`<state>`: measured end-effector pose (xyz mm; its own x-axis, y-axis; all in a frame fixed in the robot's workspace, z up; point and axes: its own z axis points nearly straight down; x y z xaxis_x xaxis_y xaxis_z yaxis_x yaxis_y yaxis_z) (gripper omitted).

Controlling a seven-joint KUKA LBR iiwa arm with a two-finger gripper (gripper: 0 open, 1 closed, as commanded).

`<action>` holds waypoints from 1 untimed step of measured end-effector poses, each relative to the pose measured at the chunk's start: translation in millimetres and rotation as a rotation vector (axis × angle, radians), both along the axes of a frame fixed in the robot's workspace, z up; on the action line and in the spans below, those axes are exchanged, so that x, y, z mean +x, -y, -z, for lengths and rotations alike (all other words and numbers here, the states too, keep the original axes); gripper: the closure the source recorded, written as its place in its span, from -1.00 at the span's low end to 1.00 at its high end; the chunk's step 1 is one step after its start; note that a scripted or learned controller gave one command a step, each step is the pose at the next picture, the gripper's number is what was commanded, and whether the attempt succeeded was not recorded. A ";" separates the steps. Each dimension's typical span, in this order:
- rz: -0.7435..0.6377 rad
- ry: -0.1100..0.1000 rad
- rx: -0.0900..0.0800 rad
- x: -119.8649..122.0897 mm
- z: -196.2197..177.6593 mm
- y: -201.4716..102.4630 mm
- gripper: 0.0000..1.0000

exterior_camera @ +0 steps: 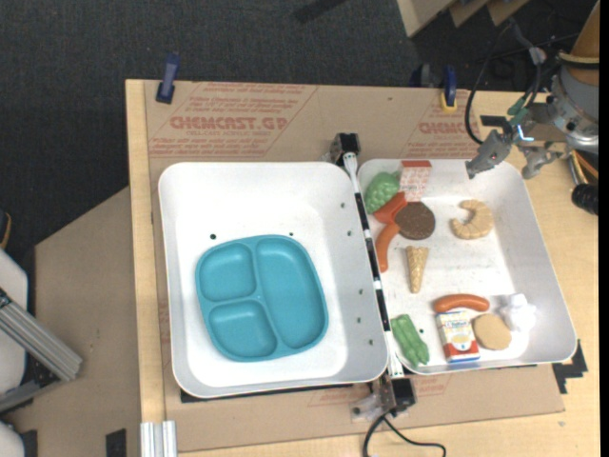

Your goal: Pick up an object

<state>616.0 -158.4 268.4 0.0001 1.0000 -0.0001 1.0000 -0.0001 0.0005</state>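
So my end effector [507, 155] is hanging over the far right corner of the right bin [544, 255], and honestly I can't tell how wide it's set from this angle. No object is visibly between its tips.

The stuff to grab is all toy food in that right bin: a green leafy piece [382, 191] at the far left, a small red-and-white packet [416, 173] next to it, a brown round patty [415, 221] touching an orange carrot-like stick [385, 241], a tan croissant [473, 219], a waffle cone [418, 267], a hot dog [461, 304], a little carton [459, 336] beside a round cookie [493, 331], and a green pickle-ish thing [410, 339] in the near left corner.

The left bin [190, 198] holds a teal divided plate [262, 296]. Both bins sit on a tabletop [238, 122] covered in brown printed cardboard, dark carpet [67, 112] beyond.
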 end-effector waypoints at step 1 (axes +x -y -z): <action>-0.005 -0.008 0.004 18.7 77.2 -55.0 -1.00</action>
<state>634.7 -103.4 191.1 -0.0054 1.0000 0.0038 1.0000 0.0054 -0.0079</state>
